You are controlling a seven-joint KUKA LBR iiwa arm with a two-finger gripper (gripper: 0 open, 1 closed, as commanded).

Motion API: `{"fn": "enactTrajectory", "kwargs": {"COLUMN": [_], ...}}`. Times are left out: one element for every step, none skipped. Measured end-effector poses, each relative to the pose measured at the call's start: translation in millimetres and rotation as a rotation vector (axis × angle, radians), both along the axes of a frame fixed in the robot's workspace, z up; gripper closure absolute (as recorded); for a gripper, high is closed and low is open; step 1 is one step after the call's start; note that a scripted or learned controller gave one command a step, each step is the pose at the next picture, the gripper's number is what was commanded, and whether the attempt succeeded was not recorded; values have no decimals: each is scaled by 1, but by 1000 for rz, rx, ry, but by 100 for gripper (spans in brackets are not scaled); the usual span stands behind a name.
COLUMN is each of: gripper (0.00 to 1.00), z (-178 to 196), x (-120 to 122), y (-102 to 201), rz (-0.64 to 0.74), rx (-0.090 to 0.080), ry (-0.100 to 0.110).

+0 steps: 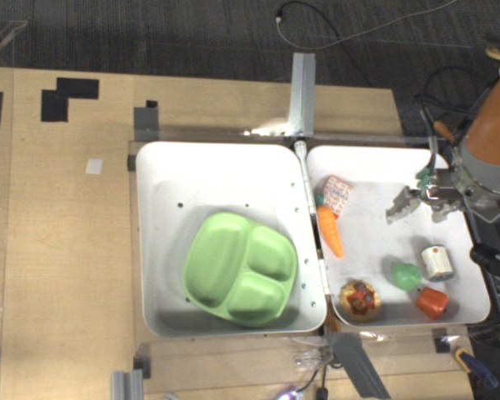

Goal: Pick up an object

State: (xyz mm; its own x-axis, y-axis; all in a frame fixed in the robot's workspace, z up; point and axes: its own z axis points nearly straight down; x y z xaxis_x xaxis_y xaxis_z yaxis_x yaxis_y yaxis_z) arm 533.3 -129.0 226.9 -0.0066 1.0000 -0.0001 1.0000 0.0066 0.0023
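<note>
End effector (410,203) hangs over the right bin (375,240), far side; finger state cannot be told, nothing seen between them. Carrot (329,232), white cylinder (437,262) and red piece (432,302) lie unlifted. Pick not yet made.

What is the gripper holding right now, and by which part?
Nothing. The gripper hangs open above bare floor of the right bin, with no object between its fingers.
</note>
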Motion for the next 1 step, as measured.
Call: {"fn": "enactTrajectory", "kwargs": {"gripper": [0], "z": [-112], "x": [61], "y": [-42], "rz": [-117], "rx": [0], "ry": [2]}}
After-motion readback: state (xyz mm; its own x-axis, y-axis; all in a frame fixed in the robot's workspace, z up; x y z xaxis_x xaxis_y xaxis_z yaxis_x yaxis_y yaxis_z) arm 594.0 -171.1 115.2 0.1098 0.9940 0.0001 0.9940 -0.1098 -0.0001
